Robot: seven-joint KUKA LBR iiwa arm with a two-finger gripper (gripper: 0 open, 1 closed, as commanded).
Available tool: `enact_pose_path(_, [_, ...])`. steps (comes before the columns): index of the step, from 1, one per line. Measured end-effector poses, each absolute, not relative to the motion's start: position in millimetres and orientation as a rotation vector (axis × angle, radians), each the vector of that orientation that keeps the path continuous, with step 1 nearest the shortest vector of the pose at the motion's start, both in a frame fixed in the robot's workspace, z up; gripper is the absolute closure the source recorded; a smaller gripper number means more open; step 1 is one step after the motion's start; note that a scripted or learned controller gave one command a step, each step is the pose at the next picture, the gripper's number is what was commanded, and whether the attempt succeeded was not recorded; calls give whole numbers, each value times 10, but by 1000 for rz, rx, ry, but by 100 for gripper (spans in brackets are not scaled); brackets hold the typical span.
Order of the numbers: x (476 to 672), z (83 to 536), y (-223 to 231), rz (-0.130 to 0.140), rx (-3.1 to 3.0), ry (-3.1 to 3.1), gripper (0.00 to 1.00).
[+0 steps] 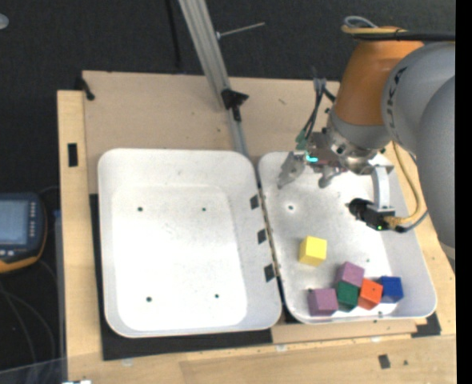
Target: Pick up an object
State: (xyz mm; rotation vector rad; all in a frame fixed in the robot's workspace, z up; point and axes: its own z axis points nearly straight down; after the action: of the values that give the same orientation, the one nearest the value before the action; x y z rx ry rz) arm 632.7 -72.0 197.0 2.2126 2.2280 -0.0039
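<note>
the gripper hangs over the right bin's far end, fingers spread apart and holding nothing; the yellow cube lies below it, well apart, nearer the bin's middle.

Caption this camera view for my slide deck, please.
Gripper hovers open above the right bin, with the yellow cube apart from the cluster of blocks.
</note>
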Motion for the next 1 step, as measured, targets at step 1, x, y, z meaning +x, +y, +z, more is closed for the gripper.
enact_pose_path(1, [6441,1702,-947,-5,2223,2218,0])
